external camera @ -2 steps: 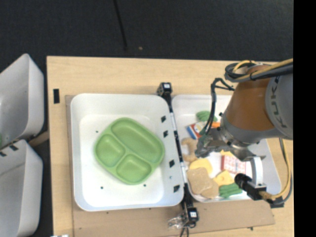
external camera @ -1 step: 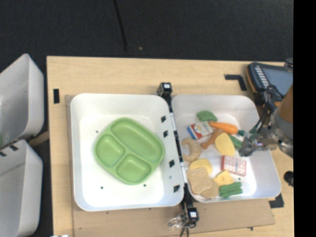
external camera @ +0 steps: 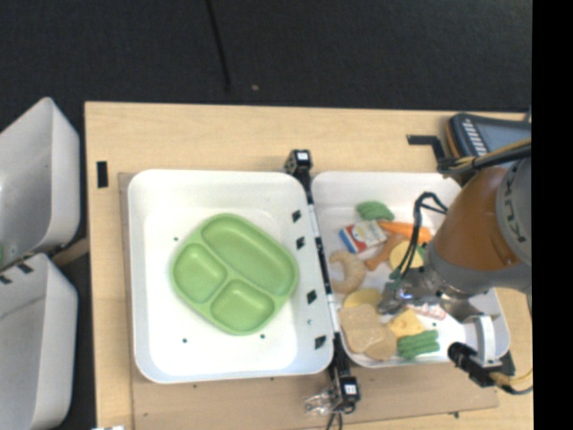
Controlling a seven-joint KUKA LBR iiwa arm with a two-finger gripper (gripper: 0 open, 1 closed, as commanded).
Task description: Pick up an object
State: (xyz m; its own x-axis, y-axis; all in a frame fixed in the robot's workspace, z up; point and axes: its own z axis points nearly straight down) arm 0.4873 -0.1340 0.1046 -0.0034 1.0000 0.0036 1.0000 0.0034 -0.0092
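The right bin (external camera: 333, 191) holds several toy food pieces: a green leafy piece (external camera: 374, 210), a red and white carton (external camera: 362, 236), an orange carrot (external camera: 400, 229), a tan bone-shaped cookie (external camera: 346, 270), a slice of bread (external camera: 365, 330), yellow pieces (external camera: 405, 322) and a green bean piece (external camera: 417, 345). My gripper (external camera: 397, 296) hangs low over the middle of this bin, just above the yellow pieces and beside the bread. The wrist hides its fingertips. Nothing shows between them.
The left bin (external camera: 152, 330) holds a green three-compartment plate (external camera: 235, 273). A black divider with clips (external camera: 313, 267) runs between the bins. The arm's orange band and grey body (external camera: 479, 231) cover the right bin's right half. White containers (external camera: 31, 186) stand at the far left.
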